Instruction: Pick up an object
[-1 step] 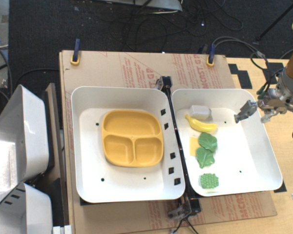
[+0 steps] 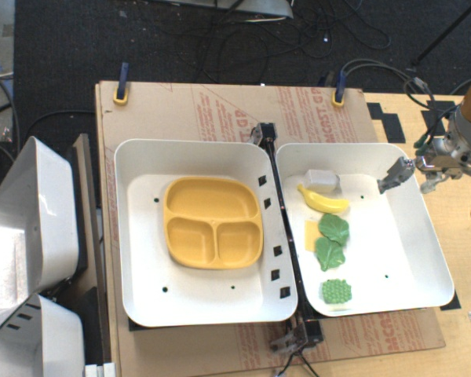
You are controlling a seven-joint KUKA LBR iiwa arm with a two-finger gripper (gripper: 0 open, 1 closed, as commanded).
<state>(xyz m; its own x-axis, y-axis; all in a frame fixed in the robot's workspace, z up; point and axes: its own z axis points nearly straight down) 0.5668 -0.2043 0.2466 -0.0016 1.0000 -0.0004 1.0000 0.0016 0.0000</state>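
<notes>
The cardboard-covered bench (image 2: 220, 104) carries both bins. Nearest in the right bin (image 2: 408, 285) is a green ball (image 2: 336, 291), then a green leaf (image 2: 332, 240). Beyond them the banana (image 2: 323, 201) lies crosswise, stem pointing left. My gripper (image 2: 408, 175) hangs over the right rim, holding nothing; bare floor lies between us.

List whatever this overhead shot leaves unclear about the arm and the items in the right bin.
- Arm: cut off by the right edge, camera view.
- Gripper: too small and blurred to tell open from shut.
- Grey block: partly covered by the banana; shape unclear.
- Yellow flat piece: partly hidden under the green leafy item.
</notes>
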